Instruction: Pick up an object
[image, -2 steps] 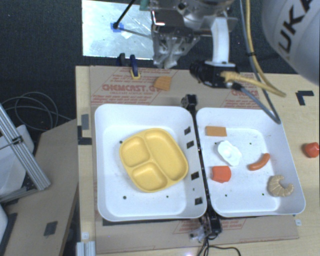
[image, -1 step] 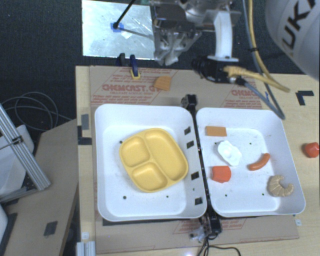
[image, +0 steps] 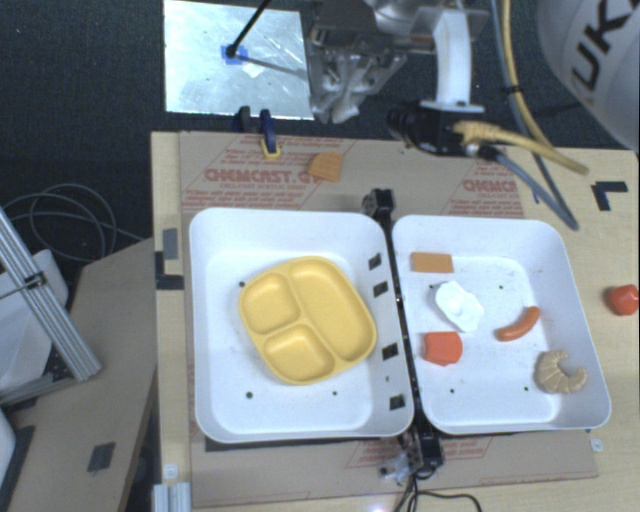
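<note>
You're pre-approach: gripper (image: 335, 100) hangs above the bench's back edge, can't tell its state. Candidates sit in the right bin (image: 575, 290): sausage (image: 518, 323) mid-right, croissant (image: 559, 372) near-right corner. Next: traverse over one, descend.

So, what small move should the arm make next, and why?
Probably it should travel toward the right bin and come down over the sausage. The gripper hangs beyond the bins' far edge, over no object, and the sausage lies apart from its neighbours.
</note>
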